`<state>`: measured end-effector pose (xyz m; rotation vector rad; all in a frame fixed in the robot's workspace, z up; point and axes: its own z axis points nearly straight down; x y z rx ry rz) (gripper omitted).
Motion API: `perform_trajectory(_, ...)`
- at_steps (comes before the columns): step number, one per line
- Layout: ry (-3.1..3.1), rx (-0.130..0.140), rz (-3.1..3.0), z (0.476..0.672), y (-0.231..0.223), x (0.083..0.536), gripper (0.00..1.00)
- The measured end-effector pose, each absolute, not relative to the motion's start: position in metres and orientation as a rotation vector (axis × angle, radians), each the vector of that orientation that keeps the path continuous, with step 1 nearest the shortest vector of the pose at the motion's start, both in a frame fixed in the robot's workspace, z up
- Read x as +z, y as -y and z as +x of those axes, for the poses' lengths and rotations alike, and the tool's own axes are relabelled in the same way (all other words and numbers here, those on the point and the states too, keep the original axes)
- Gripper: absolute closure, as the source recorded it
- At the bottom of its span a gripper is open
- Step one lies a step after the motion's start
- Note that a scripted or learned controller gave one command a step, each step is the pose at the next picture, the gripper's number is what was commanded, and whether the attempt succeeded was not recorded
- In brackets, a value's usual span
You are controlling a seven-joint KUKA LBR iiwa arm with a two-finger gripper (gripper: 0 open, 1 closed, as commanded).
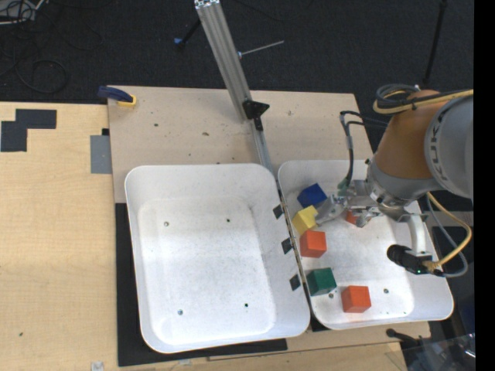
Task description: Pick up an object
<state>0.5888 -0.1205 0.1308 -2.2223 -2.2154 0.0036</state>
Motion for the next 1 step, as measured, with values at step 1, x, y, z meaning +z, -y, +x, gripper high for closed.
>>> perform_trajectory(1, 2.209, 0.000, -2.230, 0.5892, 0.1224, 0.1430, 1.00)
